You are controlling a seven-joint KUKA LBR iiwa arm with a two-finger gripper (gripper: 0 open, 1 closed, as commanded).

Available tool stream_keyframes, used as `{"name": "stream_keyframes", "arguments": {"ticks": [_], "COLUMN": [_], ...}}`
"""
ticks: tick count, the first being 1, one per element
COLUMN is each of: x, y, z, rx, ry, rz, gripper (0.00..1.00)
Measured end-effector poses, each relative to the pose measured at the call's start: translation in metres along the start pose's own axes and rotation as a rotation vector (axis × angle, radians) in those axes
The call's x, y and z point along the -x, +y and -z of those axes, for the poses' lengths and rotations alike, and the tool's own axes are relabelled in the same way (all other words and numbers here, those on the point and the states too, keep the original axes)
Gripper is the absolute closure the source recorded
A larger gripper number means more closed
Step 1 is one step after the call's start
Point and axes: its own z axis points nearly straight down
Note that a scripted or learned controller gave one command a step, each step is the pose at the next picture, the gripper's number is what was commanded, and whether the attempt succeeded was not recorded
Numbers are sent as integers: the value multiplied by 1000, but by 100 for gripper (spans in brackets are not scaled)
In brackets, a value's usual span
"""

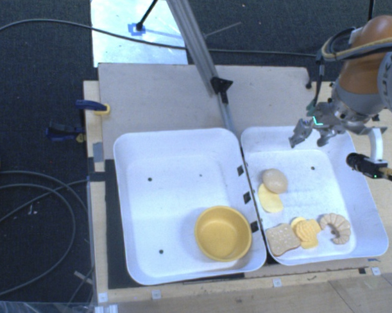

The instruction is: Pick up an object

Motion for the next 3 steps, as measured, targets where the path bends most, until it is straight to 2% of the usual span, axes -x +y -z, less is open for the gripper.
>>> {"name": "stream_keyframes", "arguments": {"ticks": [1,3], "x": [0,-8], "y": [0,-2], "z": [0,-112], "rx": [1,-2], "ry": [0,-1], "rz": [0,0], "gripper": [0,0]}}
